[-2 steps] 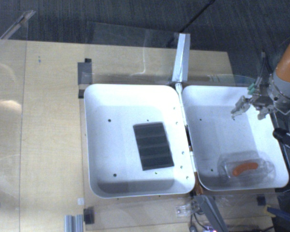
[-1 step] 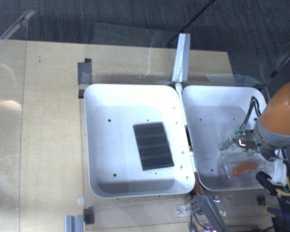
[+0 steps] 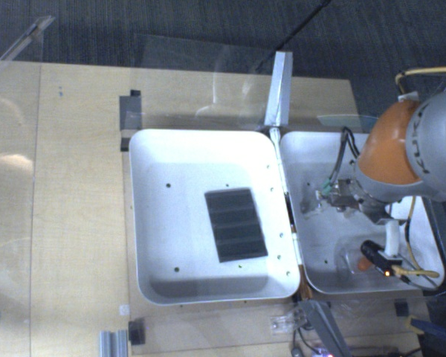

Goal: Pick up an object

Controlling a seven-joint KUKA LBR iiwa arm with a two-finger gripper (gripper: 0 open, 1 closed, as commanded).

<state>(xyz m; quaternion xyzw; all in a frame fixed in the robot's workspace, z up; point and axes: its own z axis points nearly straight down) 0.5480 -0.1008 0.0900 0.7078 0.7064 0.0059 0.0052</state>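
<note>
Finds dark ribbed slab (image 3: 236, 224) flat in ctr of L bin (image 3: 156, 199), nothing touching it. Locates gripper (image 3: 318, 199) over R bin (image 3: 316, 248), well apart from slab; cannot tell if open or shut. Sees nothing held. Judges approach, grasp, lift all outstanding.

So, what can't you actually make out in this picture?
All in the camera view:
Whether the gripper holds anything: too small and blurred.
Much of the floor of the right bin: hidden under the arm.
What the dark ribbed slab in the left bin is: too little detail.
</note>
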